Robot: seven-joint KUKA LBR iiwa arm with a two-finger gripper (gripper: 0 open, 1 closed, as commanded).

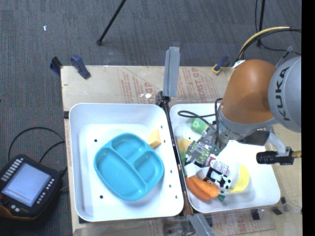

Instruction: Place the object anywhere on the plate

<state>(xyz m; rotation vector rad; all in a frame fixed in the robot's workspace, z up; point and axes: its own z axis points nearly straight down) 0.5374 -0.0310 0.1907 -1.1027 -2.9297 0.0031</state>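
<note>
A light blue divided plate lies in the left bin. A pale yellow wedge rests just beyond the plate's upper right rim. My gripper hangs low over the left part of the right bin, above a pile of toy food. Below it lie an orange carrot, a black-and-white cow-patterned piece and a yellow banana-like piece. A small green block sits near the bin's back. The wrist hides what lies directly beneath the gripper.
The arm's orange band and grey body cover the right bin's upper right. A grey post stands at the back between the bins. A black cable loops over the right bin's back. A teach pendant lies left of the bench.
</note>
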